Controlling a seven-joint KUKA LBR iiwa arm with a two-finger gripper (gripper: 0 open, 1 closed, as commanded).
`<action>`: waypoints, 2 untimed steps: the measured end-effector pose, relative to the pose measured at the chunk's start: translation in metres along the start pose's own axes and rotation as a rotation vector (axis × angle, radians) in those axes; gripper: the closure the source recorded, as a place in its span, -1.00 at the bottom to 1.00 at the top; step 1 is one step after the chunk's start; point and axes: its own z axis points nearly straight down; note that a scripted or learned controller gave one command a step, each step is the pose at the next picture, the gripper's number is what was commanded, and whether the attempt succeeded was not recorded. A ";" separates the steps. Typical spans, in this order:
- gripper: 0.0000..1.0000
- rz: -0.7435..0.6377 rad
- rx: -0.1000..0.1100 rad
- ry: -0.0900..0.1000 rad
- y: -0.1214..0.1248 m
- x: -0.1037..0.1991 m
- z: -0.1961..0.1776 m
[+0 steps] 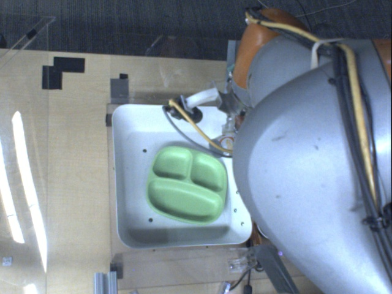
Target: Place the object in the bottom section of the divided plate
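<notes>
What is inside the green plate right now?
Nothing shows in the plate: its two small upper sections and long bottom section look bare green. It sits in the white bin; the arm covers the bin's right side.

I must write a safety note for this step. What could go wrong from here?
1. The arm covers the bin's right side, so the camera may miss trouble there.
2. The yellow cable hangs loose above the plate and could snag.
3. All three plate sections look bare, so the placing may fail.

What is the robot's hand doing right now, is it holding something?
Gripper: cannot be told; the big grey arm covers it, above the white bin with the green divided plate.
</notes>
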 end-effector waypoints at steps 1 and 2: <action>1.00 -0.213 -0.001 -0.004 -0.046 -0.004 0.009; 1.00 -0.258 0.000 -0.001 -0.062 0.005 -0.037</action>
